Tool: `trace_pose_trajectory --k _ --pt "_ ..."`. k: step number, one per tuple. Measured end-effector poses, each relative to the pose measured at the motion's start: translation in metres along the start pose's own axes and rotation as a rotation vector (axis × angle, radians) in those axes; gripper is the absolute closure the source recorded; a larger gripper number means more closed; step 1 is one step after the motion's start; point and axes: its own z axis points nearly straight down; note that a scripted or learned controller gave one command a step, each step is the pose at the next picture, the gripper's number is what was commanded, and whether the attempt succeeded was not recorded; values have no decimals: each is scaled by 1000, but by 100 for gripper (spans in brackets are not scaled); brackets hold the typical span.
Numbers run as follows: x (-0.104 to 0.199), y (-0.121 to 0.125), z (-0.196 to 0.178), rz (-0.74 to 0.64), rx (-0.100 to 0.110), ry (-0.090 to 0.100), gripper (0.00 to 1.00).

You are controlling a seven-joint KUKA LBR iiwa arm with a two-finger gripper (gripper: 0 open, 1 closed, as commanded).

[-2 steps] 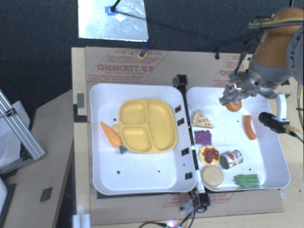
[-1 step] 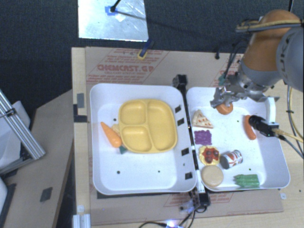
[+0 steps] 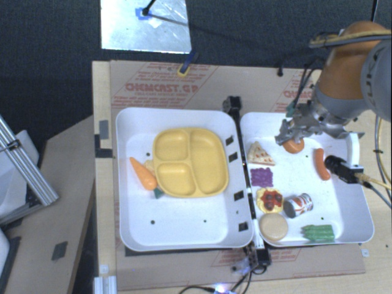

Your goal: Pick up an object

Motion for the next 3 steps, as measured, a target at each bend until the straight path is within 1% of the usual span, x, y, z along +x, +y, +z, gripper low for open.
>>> trace_pose_trajectory --k 1,2,3 --pt "11 -4 -12 -4 -2 1 100" --pt "3 2 1 -1 -1 0 100" --pt "3 -4 -2 0 -1 1 100"
